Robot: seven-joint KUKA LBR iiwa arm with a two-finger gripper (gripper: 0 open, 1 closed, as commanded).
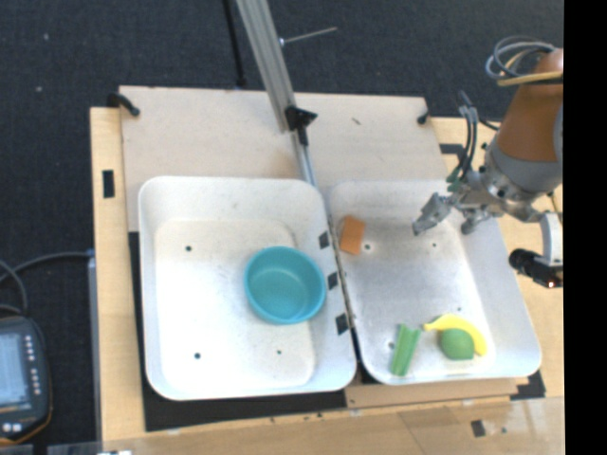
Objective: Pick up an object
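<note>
A pale wooden worktop (228,131) stands on dark carpet (95,27). The claw (446,213), spread and holding nothing, hovers over the right bin (503,282); the orange block (351,235) lies left of it, well apart.

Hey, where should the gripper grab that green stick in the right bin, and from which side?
Probably around the middle of the green stick, coming straight down, with the fingers closing across its narrow width. It lies flat and nearly lengthwise toward the bin's near wall, with the green ball close on one side, so a side approach looks crowded.
</note>
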